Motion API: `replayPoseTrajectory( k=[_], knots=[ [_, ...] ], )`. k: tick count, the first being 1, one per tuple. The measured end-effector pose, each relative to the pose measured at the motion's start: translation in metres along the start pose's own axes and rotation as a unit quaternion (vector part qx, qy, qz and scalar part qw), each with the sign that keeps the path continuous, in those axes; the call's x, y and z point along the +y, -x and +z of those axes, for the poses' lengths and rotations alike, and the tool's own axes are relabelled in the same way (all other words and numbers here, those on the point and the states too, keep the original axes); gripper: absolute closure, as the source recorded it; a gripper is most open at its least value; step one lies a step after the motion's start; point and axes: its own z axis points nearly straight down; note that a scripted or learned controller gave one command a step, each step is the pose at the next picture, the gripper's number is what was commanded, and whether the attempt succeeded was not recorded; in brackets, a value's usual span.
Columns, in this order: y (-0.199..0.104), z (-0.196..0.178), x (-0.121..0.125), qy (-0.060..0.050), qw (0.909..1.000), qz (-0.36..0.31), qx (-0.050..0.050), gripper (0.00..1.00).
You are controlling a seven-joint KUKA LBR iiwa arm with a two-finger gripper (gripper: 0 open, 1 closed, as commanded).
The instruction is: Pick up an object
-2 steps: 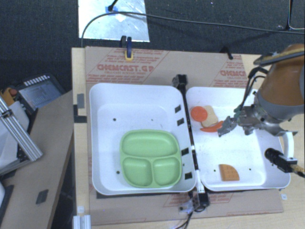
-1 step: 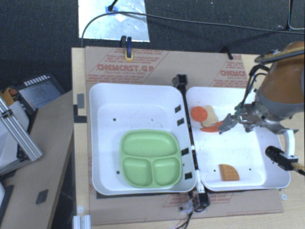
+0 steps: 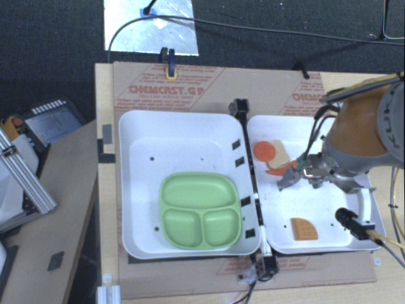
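Grey two-finger gripper [image 3: 288, 179], state indeterminable, beside the flat red-and-tan toy food pieces [image 3: 271, 154]: probably light, stiff, best pinched at an edge.

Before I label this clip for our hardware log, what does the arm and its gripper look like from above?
The arm enters from the right as a rounded grey body with a broad orange band above the wrist. Thin dark cables loop along its left side down toward the wrist. The gripper is small, metallic grey and angular, with dark parts; its fingers are too blurred to make out.
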Motion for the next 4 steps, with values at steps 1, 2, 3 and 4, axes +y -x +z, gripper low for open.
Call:
replayPoseTrajectory(
  k=[1,2,3,4],
  knots=[
    [-0.002,0.043,0.005,0.001,1.0000,0.000,0.000,0.00],
    [-0.002,0.071,0.005,0.001,1.0000,0.000,0.000,0.00],
    [-0.002,0.060,0.006,0.003,1.0000,0.000,0.000,1.00],
    [0.004,0.010,0.016,0.005,1.0000,0.000,-0.001,1.00]
  ],
)
